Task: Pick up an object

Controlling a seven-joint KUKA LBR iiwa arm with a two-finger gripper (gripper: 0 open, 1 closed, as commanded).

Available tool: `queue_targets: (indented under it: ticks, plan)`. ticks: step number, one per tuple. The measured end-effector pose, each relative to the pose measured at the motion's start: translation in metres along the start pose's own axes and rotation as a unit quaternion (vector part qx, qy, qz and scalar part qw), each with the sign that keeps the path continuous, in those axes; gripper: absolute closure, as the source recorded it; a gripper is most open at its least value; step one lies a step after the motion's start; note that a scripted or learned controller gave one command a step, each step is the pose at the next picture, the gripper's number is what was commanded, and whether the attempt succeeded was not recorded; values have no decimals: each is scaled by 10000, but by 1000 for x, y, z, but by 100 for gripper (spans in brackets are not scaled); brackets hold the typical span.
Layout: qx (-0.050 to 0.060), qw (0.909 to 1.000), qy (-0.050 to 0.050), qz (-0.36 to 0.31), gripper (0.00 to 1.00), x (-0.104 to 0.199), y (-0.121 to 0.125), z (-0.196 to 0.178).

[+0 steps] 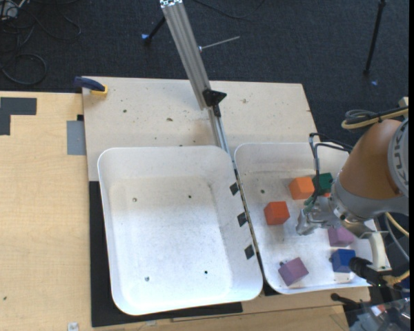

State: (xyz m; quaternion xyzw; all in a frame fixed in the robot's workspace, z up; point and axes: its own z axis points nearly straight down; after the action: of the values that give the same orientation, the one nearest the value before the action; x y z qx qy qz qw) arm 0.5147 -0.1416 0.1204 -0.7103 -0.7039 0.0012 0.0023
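Note:
The right bin (262,164) holds several small blocks. An orange block (302,187) and a green block (323,181) sit near its far right side. A red-orange block (277,212) lies near the middle. Two purple blocks (293,270) (341,236) and a blue block (343,260) lie toward the front. My gripper (308,224) hangs low over the bin floor, just right of the red-orange block and below the orange one. Nothing is visible between its fingers.
The left bin (124,164) stands beside the right one, with black clips (242,218) along the shared rim. A slanted aluminium post (190,54) rises behind the bins. The arm's orange band (376,164) covers the right bin's far right edge.

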Motion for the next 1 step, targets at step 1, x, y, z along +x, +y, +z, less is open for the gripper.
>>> queue_targets:
  ticks: [1]
  plan:
    - [-28,10000,-7,-4,100,-2,-5,-43]
